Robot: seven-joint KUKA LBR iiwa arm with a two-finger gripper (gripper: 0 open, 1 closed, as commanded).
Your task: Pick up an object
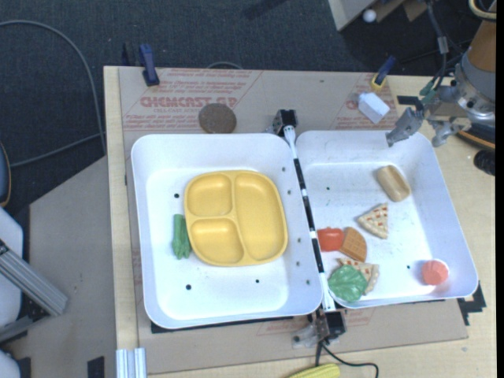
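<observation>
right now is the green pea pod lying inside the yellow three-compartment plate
No, the green pea pod lies on the floor of the left white bin, beside the left edge of the yellow three-compartment plate.

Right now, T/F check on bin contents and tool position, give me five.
1. The yellow divided plate sits in the left bin. True.
2. The green pod lies on the plate. False: it lies beside it, on the bin floor.
3. The bread roll is in the right bin. True.
4. The tool holds the pizza slice. False: the slice lies in the bin.
5. The tool is over the left bin. False: it is at the right bin's far edge.
</observation>
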